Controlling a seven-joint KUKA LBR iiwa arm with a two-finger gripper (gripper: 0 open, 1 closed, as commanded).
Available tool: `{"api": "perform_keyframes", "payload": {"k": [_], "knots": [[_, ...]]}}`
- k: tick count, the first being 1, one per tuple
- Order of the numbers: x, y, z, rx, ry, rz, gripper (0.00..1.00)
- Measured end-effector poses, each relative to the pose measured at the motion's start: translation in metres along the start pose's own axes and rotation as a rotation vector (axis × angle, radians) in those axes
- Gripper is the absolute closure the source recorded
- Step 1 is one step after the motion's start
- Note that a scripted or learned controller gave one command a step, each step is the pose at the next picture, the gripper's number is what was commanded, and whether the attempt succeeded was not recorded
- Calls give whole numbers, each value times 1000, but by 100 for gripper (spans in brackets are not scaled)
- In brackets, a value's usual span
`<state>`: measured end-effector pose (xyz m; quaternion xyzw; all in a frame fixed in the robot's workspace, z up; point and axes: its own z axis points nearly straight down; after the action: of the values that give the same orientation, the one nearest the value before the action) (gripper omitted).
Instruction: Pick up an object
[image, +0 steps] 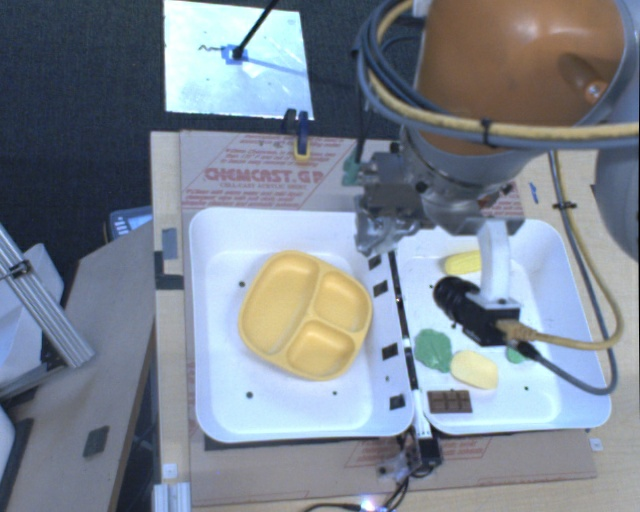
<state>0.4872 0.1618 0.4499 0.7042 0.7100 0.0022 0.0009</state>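
The arm (520, 70) reaches down from upper right, tool (373, 238) low over the far right corner of the left bin (220, 390), near a yellow plate (305, 315); its opening can't be told.

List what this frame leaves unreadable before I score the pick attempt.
Camera view:
1. Right bin, back wall: covered by the arm.
2. Yellow piece at its back: right end behind the arm.
3. Small green piece: mostly covered by the arm's fittings, shape unreadable.
4. Brown bar: too small to identify.
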Motion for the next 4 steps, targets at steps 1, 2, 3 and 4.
{"api": "perform_keyframes", "payload": {"k": [1, 2, 3, 4], "knots": [[1, 81, -32, -4, -1, 8, 100], [37, 32, -89, -2, 2, -2, 100], [47, 79, -84, 1, -1, 7, 100], [65, 8, -17, 12, -3, 0, 100]]}}
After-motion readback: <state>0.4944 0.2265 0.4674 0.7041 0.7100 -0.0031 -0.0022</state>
